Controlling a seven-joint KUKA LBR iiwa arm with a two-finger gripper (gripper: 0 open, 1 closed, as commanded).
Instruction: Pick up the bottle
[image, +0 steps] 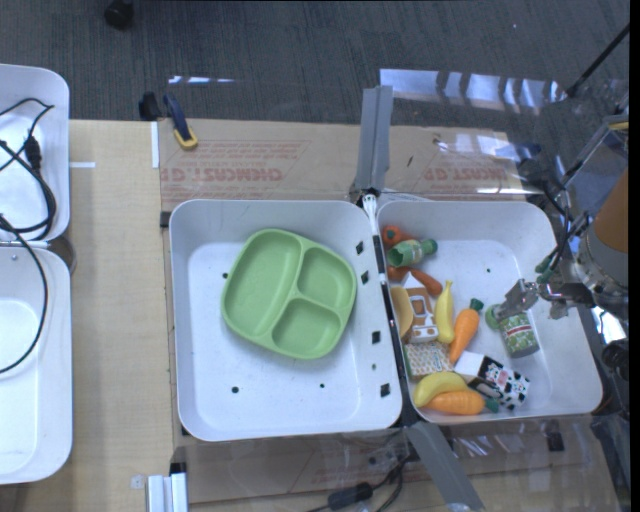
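Bottle (413, 247): small, green body with orange end, lying on its side in the right bin (500, 228), close to that bin's far-left corner and hard against the divider wall shared with the left bin (200, 300).

Just nearer than the bottle, an orange carrot-like piece (425, 280) lies slantwise, touching or nearly touching it. Further toward the near edge, along the same left wall: a yellow-and-white carton (416, 313), a yellow banana (444, 303), a carrot (465, 331), a speckled square block (424, 358). At the near-left corner, a second banana (440, 384) and another carrot (458, 403), with a black-and-white cow-patterned box (503, 382) beside them.

Tool (519, 300): right half of the right bin, well apart from the bottle, low over a small green-labelled can (520, 334). Fingers blurred against the can; cannot tell whether spread or pressed together, nor whether anything is pinched.

Open room: far-right part of the right bin's floor is bare white. The bottle's right side faces open floor; its left side is blocked by the bin wall.

Left bin carries a green three-compartment plate (290, 293), centred. Both bins sit on cardboard (260, 160) on the table (110, 300).
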